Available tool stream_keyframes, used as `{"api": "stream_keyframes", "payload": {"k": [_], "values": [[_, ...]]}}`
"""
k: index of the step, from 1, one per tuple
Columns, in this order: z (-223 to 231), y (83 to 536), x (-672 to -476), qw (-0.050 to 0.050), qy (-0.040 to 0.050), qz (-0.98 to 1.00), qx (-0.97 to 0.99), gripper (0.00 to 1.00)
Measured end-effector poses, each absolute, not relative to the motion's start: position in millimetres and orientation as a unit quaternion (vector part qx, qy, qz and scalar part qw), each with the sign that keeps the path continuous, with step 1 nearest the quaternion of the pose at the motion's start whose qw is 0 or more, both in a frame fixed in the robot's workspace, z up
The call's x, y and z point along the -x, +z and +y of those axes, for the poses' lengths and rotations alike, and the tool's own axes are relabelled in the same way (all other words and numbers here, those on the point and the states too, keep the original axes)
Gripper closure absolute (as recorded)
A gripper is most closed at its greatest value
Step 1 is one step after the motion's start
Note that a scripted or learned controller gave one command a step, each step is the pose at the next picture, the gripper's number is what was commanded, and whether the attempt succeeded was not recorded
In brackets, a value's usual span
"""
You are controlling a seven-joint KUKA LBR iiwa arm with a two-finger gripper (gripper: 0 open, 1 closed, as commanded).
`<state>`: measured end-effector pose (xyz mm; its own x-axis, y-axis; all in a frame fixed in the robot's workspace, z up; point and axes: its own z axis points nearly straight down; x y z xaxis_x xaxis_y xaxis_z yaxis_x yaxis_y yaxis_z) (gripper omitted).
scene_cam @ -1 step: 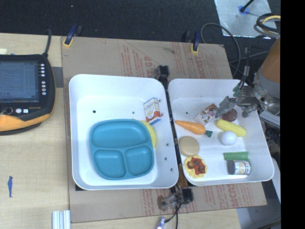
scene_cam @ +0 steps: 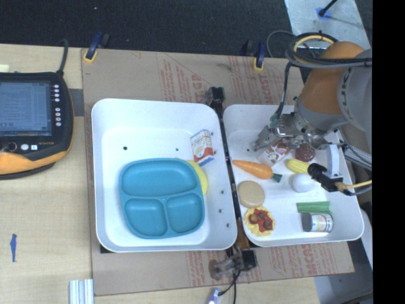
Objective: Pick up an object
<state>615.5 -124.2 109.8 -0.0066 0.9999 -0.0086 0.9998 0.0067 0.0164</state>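
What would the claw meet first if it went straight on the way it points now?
Probably the small red-and-white packet in the right bin: the claw points down over it. The toy carrot lies just beyond. Depth is unclear from this slanted view.

The left bin (scene_cam: pixel 107 170) has open floor along its top and left side, around a blue tray (scene_cam: pixel 162 196). The right bin (scene_cam: pixel 354 230) is crowded: carrot (scene_cam: pixel 252 168), cookie (scene_cam: pixel 251 194), egg (scene_cam: pixel 302 183) and can (scene_cam: pixel 317 222) lie close together.
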Motion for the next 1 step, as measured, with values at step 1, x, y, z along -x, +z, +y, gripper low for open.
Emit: {"api": "stream_keyframes", "payload": {"k": [1], "values": [[-118.4,104.7,-577.8,0.019,0.0061,0.709,-0.705,0.0]]}}
